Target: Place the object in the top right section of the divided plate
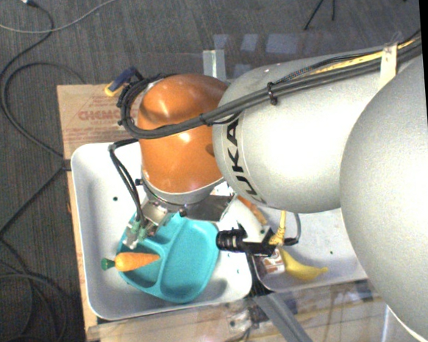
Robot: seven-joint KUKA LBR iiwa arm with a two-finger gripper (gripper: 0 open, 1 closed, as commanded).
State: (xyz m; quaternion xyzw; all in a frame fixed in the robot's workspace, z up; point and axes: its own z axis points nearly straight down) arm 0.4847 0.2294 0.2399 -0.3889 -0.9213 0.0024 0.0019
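the bench is viewed by a single fixed camera set above it and tilted downward at a slant, so that the left white bin (92, 213) is seen nearly whole while the right bin (340, 267) is largely covered. the arm (307, 137) is brought in from the right of the frame and, being close beneath the lens, is rendered very large — much of the picture is taken up by it. dark carpet (15, 86) and loose cables (21, 64) are taken in beyond the bench, along the top and left edges.
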